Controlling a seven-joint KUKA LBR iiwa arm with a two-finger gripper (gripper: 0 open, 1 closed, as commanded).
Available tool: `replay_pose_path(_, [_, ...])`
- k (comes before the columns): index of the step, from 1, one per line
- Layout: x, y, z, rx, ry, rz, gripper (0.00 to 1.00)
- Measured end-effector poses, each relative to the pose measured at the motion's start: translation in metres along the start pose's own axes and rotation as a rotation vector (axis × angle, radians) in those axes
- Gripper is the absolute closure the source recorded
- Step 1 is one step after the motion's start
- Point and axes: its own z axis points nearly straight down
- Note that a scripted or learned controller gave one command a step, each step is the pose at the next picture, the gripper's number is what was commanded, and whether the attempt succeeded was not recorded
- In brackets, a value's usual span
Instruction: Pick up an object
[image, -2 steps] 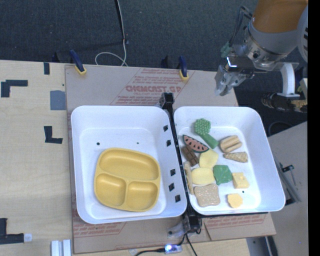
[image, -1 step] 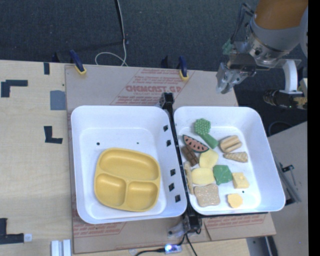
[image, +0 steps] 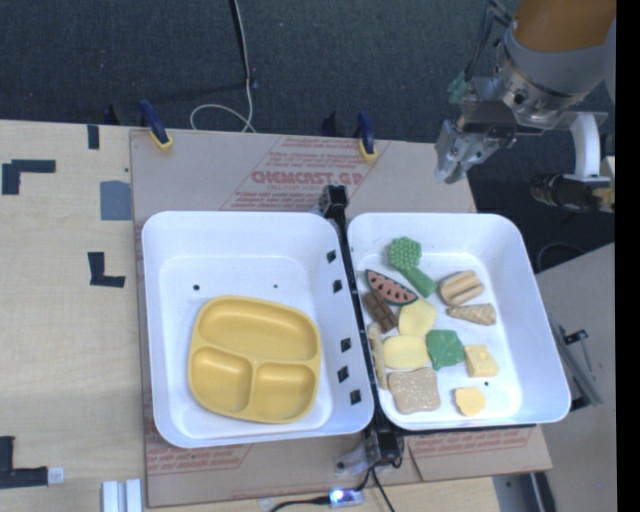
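My gripper (image: 458, 162) hangs above the bench beyond the far edge of the right bin (image: 520, 250), with nothing between its fingers. The right bin holds several toy foods: a green broccoli (image: 408, 260), a watermelon slice (image: 390, 288), a bread roll (image: 460, 287), a cone-shaped piece (image: 472, 314), yellow pieces (image: 408, 338), a green piece (image: 445, 349), cheese cubes (image: 478, 362) and a slice of toast (image: 413, 391).
The left bin (image: 165, 260) holds a yellow divided tray (image: 255, 357). Both bins rest on a cardboard sheet (image: 290, 175) held by blue clamps (image: 152, 122). A black divider (image: 345, 300) runs between the bins. Cables trail at the back.
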Motion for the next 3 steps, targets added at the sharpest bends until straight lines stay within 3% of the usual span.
replay_pose_path(1, [0.000,0.000,-0.009,0.001,-0.001,-0.001,1.00])
replay_pose_path(2, [0.000,0.000,-0.009,0.002,-0.002,-0.001,0.00])
replay_pose_path(3, [0.042,-0.055,-0.137,-0.026,0.005,0.006,0.00])
